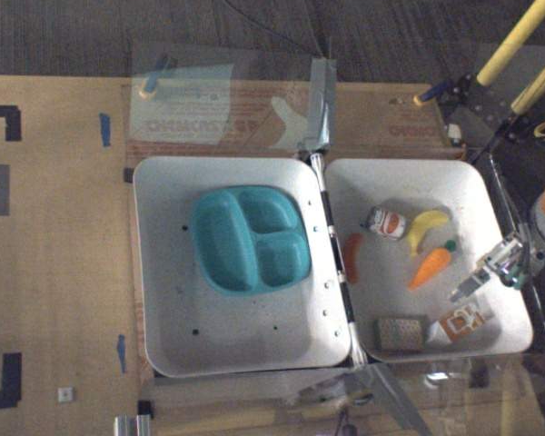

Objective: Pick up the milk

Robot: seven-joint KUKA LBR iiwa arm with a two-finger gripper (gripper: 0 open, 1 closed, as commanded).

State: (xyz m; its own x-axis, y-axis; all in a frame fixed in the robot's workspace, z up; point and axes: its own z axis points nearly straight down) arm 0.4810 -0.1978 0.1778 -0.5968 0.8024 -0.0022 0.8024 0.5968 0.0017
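Spanning most of the view, the tan surface point(54, 243) carried 2 shallow white bins set side by side. The left bin point(163, 334) held a teal divided plate point(252, 238) with 3 compartments, lying a little left of the shared wall. The right bin point(454, 184) held the small things: a grey sponge-like block point(401, 333) near its near edge, an orange carrot point(431, 266) in the middle, a yellow banana point(425, 226) just beyond it, a small can point(385, 222) with a red label left of the banana, and a red piece point(352, 255) lying against the left wall.

The milk point(460, 322), as best I could judge, was the small orange-and-white carton lying flat in the near right corner of that bin, well apart from the sponge-like block and near the carrot.

The gripper point(467, 287) reached in from the right and hung just above and beyond the carton, its tip pointing toward it. Whether its fingers were spread or pressed together, I could not tell; nothing showed between them.

By my reading the task was barely begun: the carton lay in the bin, ungrasped. Closing on it and lifting were both left to do.
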